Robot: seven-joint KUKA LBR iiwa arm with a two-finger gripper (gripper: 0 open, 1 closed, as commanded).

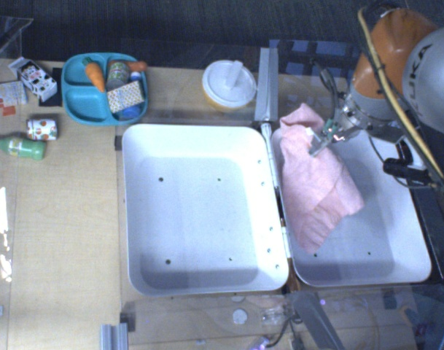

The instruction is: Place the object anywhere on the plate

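Observation:
A crumpled pink cloth (318, 184) lies in the left half of the right white bin (386, 257), reaching from the bin's far left corner towards its middle. My gripper (322, 141) is down at the cloth's upper part, its tip against the fabric, with the grey arm and orange band (382, 46) rising behind it to the right. A blue divided plate (82, 99) sits on the bench at the far left, beyond the left bin, and bears a toy carrot (95, 74), a small can (118, 71) and a patterned packet (126, 95).
The left white bin (200, 210) stands beside the right one, with a metal divider (264, 86) between them at the back. A white lidded bowl (230, 84) sits behind the left bin. Small cartons (32, 79), a can (42, 129) and a green bottle (17, 146) lie at the far left.

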